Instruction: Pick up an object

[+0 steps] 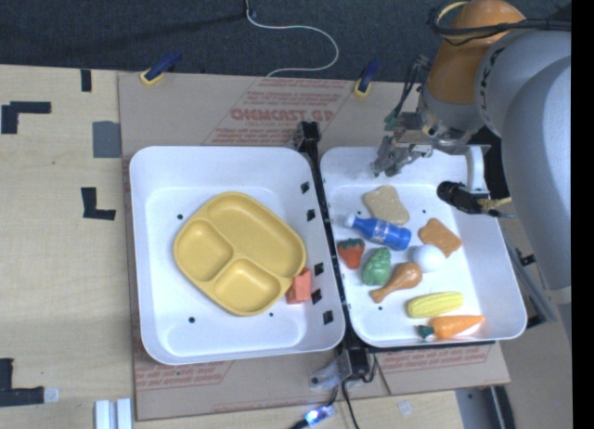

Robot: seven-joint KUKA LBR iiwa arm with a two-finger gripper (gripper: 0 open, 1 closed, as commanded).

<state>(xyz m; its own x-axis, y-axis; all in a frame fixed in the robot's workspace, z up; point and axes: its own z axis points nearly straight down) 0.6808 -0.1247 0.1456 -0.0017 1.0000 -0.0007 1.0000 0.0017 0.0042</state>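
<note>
Over the right bin's (506, 260) far edge, the gripper (390, 160) is seen with nothing between its fingers; their spread cannot be told. Toy foods are scattered below, bread (385, 204) nearest.

— What is seen beneath the bins?
— A cardboard sheet (278, 111) is laid on a pale bench (56, 232).
— And behind?
— Dark carpet (111, 0) is crossed by a white cable (278, 23).

Surfaces, bench and bins.
My two bins (148, 232) read as smooth, slightly glossy white plastic; yellow tray (239, 253) matt plastic; toy foods, e.g. corn (434, 304), smooth plastic; underlay (269, 111) matt brown cardboard; my orange band (469, 46) glossy.
</note>
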